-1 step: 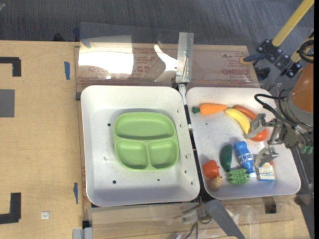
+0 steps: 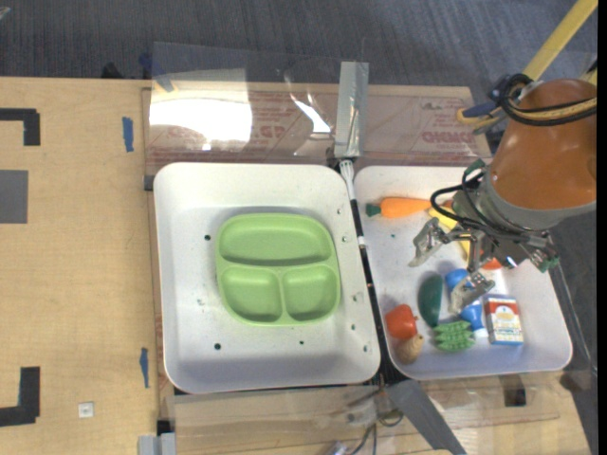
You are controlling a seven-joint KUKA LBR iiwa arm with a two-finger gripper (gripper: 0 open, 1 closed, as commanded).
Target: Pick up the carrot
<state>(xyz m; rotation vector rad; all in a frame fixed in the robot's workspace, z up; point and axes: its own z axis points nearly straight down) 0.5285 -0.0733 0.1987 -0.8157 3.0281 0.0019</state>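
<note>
The carrot [image 2: 404,207], orange with a green stub at its left end, lies flat near the far left corner of the right bin [image 2: 560,344]. My gripper [image 2: 462,252] hangs over the middle of that bin, just right of and nearer than the carrot, and apart from it. It is open, with one silver finger [image 2: 424,243] splayed left and nothing between the fingers. The orange band [image 2: 555,150] of the arm sits above it and hides part of the bin's far right.
Near the gripper lie a dark green piece [image 2: 432,297], a blue item [image 2: 459,282], a red piece [image 2: 402,322], a bright green toy [image 2: 453,336] and a small carton [image 2: 505,320]. The left bin [image 2: 180,254] holds a green divided plate [image 2: 278,266].
</note>
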